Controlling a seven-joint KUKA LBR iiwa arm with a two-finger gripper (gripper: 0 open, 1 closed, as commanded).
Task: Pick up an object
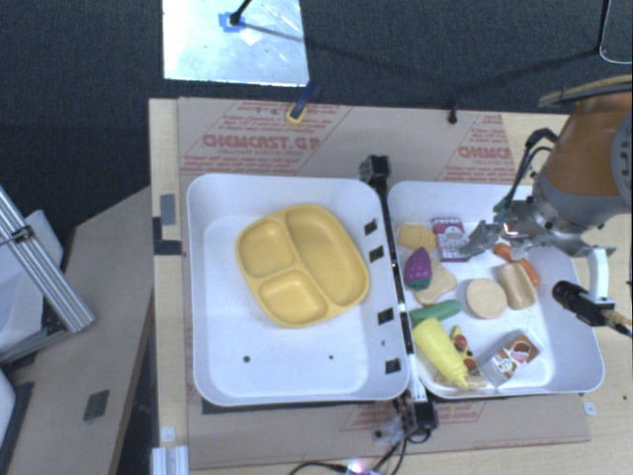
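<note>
The likeliest target, judging by the gripper's place, is the red-and-white packet [449,238], a flat printed pouch at the right bin's [584,364] far edge. The gripper [482,237] hangs just right of it, fingers spread, pinching nothing. To do this well, centre over the packet and close across its narrow side; flat film slips easily. Nearer than the packet lie a glossy purple fruit [418,265], a smooth tan disc [485,298] and a yellow corn [438,351]. Left of the packet, the other bin bears a yellow tray [301,263], moulded, three-welled.

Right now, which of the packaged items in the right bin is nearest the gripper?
The red-and-white packet, just left of the gripper. The other brown packet lies at the bin's near edge.
</note>
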